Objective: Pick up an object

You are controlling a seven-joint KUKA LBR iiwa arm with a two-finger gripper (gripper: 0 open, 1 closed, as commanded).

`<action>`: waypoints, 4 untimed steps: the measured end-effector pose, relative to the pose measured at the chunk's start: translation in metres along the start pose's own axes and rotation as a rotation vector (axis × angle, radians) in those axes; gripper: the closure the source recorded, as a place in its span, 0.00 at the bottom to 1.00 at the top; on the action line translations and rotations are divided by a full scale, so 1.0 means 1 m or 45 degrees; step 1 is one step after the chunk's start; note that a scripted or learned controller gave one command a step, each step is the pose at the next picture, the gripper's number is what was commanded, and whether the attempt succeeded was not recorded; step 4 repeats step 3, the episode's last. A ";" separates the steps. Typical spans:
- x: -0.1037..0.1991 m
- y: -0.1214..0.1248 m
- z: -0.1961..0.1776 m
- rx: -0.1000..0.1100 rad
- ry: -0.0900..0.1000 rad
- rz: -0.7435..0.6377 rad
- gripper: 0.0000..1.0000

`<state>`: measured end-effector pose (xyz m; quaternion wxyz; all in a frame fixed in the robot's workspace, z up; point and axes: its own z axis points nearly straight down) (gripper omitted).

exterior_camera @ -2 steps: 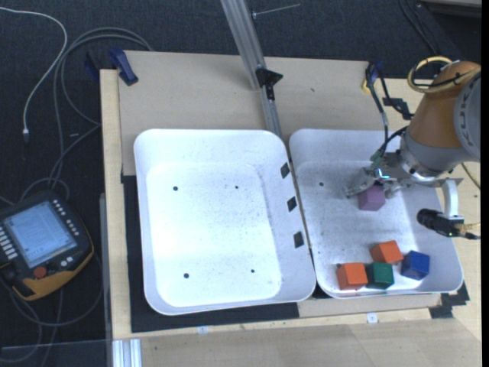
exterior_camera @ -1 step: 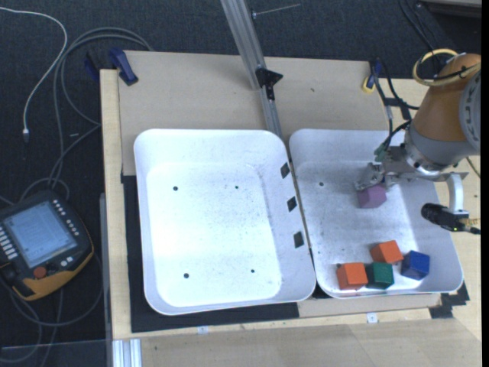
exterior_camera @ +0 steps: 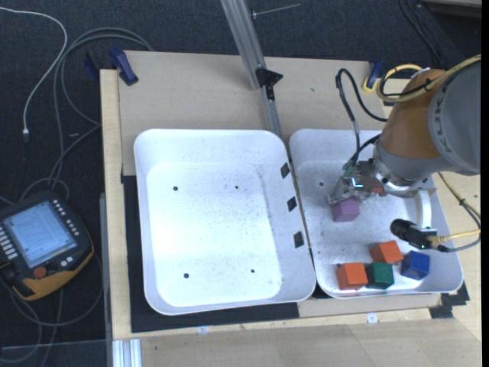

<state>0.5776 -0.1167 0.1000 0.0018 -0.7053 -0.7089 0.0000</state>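
Two bins side by side on the table [exterior_camera: 199,90]: left bin [exterior_camera: 153,205] and right bin [exterior_camera: 321,147]. In the right bin, one block [exterior_camera: 345,209] lies near the middle, just below the gripper [exterior_camera: 345,193]; four blocks [exterior_camera: 380,267] cluster at the front edge. A pendant [exterior_camera: 40,243] lies left of the table, and a rail [exterior_camera: 243,29] rises behind the bins

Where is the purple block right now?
The purple block sits in the right bin, near its middle, just below the gripper and up-left of the orange, green and blue blocks.
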 end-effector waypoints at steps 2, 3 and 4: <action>0.138 0.047 -0.099 -0.006 0.001 -0.005 1.00; 0.143 0.041 -0.164 -0.013 -0.002 0.003 1.00; 0.143 0.041 -0.164 -0.013 -0.002 0.003 1.00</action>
